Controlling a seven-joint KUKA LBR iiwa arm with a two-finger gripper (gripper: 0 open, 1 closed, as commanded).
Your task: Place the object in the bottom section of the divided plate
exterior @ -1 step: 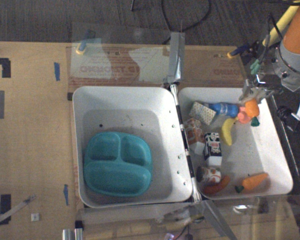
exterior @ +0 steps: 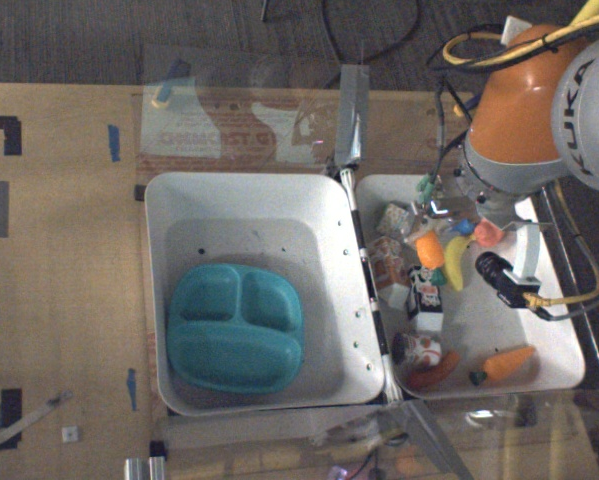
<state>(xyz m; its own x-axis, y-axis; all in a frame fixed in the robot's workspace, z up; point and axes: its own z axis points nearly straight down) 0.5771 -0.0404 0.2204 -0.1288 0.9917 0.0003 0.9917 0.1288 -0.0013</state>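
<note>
A teal divided plate (exterior: 236, 326) lies in the left bin (exterior: 169, 208); its two small sections are at the far side and its one large section is at the near side. All sections are bare. The grey and orange arm (exterior: 519, 108) reaches over the right bin (exterior: 569, 363). Its gripper (exterior: 426, 290) hangs low at that bin's left side, among toy foods. An orange piece (exterior: 430, 249) and a yellow banana (exterior: 455, 263) lie right beside it. I see nothing clearly held in it.
The right bin also holds a carrot (exterior: 507, 362), a red sausage-like piece (exterior: 435, 370), a round can (exterior: 416, 347), a brown packet (exterior: 387, 260) and a pink piece (exterior: 487, 232). A metal divider (exterior: 351, 118) runs between the bins at the back.
</note>
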